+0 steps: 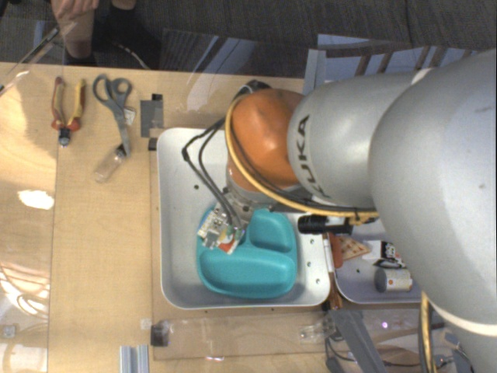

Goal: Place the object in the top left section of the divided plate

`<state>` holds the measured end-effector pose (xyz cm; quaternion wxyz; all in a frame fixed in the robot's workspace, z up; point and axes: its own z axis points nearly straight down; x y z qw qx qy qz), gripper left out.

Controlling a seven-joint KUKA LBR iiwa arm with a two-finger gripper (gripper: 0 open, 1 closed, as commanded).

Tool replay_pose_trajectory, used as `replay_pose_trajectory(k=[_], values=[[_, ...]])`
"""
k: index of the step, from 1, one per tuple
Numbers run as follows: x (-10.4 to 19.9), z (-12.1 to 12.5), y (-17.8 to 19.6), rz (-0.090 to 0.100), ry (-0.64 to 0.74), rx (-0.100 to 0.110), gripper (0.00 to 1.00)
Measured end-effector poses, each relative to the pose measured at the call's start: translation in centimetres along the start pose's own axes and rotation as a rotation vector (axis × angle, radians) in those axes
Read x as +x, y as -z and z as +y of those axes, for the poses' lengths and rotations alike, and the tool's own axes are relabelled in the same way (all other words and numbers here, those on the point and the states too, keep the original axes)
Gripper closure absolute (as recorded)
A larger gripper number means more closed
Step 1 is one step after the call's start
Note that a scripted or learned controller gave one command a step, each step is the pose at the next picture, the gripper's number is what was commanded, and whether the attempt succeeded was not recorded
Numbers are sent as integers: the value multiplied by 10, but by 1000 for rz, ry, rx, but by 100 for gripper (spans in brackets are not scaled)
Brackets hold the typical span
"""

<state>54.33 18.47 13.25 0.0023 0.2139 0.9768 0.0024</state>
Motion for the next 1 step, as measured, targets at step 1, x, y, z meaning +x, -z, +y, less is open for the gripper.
replay_pose_trajectory(k=[1], values=[[0,0,0,0,-1,0,0]])
